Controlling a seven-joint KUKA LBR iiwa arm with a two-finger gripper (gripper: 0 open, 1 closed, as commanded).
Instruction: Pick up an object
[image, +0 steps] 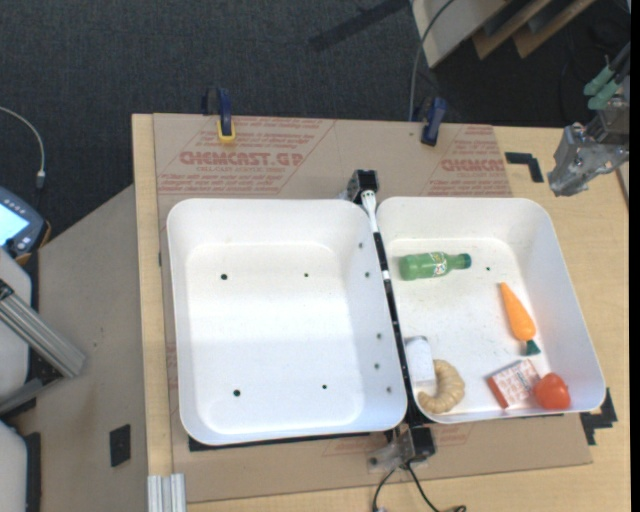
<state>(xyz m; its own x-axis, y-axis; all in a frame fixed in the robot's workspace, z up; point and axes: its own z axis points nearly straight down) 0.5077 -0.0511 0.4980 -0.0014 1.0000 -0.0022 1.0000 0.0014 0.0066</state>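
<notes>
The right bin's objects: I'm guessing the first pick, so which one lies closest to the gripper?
The green bottle, lying on its side at the bin's far end, nearest the gripper. The carrot, tomato and croissant lie farther off.

— Where's the tool (578, 160)?

— Far up at the right edge, a grey metal piece hanging over the worktop's (300, 150) back right corner.

— And its fingers?

— Too blurred and small to read. A little of the wrist shows above it, cut off by the edge.
</notes>
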